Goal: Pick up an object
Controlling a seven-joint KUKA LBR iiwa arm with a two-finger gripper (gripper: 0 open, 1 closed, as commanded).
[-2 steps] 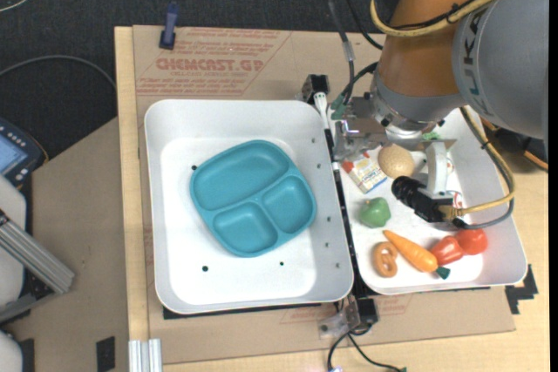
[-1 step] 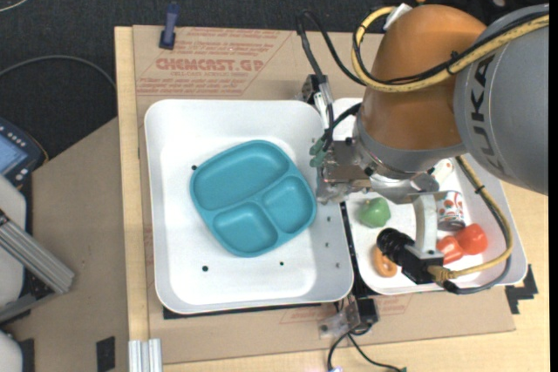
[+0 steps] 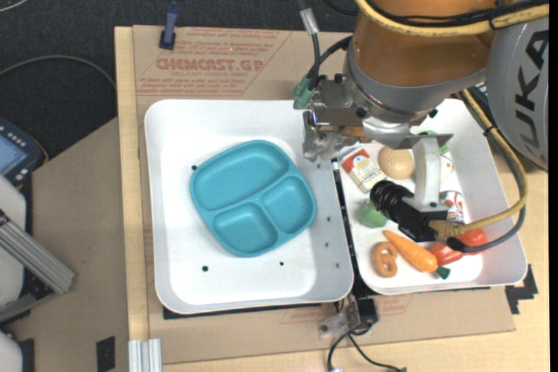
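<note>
Arm low over the right bin, toy food packed beneath it.
Wrist and gripper hang at centre-right of the frame, and whether the jaws are released or clenched I cannot tell, the big orange wrist band hides them. Under the arm: an orange toy carrot, long and tapered, smooth hard plastic, looks light and stiff, probably slippery, so pinch across its thick middle. Beside it a small brown pretzel, a pale round egg-like piece, something red at the right, a green scrap. Over in the left bin, centre-left, a teal divided plate lies flat, three compartments, glossy, rounded rim, awkward for narrow jaws. Both bins shallow, white, sitting on brown cardboard on the counter.
</note>
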